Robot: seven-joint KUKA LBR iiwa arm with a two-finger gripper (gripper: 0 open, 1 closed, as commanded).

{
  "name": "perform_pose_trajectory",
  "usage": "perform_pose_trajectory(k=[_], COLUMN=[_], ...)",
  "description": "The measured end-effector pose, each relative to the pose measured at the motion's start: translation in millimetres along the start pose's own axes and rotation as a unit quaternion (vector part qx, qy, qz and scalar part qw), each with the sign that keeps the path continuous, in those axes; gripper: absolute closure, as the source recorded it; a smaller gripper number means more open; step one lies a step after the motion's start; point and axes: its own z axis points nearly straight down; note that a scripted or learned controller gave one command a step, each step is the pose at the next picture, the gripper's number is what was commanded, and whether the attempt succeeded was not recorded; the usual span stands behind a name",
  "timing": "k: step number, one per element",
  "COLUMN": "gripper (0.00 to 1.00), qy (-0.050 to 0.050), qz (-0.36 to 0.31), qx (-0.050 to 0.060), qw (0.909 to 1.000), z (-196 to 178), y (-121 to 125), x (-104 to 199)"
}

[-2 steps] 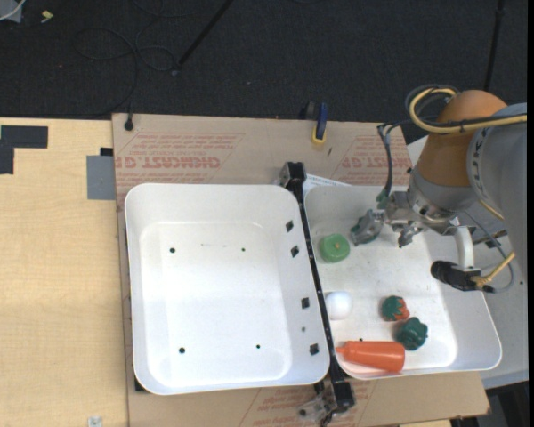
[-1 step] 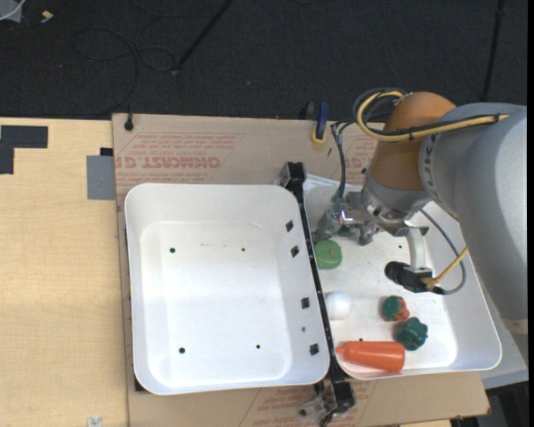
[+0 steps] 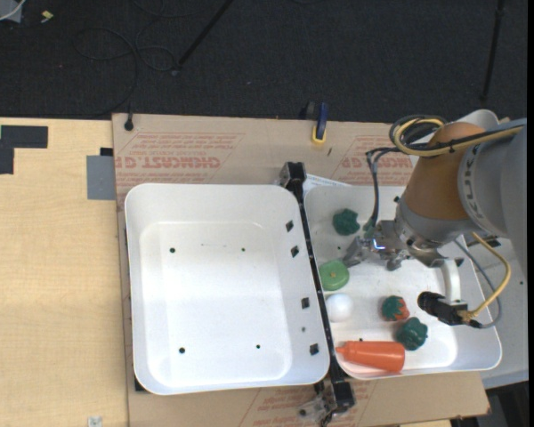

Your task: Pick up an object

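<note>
Nearest the camera, an orange carrot-shaped toy (image 3: 371, 355) is seen at the right bin's (image 3: 481, 356) front edge. Higher up, the hand (image 3: 371, 249) is lowered between a dark green toy (image 3: 345, 221) and a green disc (image 3: 334, 276); its grip cannot be told.

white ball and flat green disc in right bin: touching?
Apart. Camera view shows a strip of bin floor between the white ball and the flat green disc.

Two white bins (image 3: 218, 287) (image 3: 481, 354) sit side by side; the right one holds six objects (three dark green (image 3: 345, 221) (image 3: 414, 333) (image 3: 393, 308), one light green disc (image 3: 334, 276), one white ball (image 3: 339, 307), one orange carrot-like piece (image 3: 371, 355)).
</note>
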Motion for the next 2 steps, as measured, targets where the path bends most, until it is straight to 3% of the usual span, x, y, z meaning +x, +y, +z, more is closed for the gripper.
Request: perform_pose_trajectory(k=[1, 2], gripper=[0.0, 0.0], qy=[0.001, 0.001], qz=[0.0, -0.004], qx=[0.0, -0.004], qw=[1.0, 1.0], z=[0, -1], y=[-71, -10], x=[-21, -12])
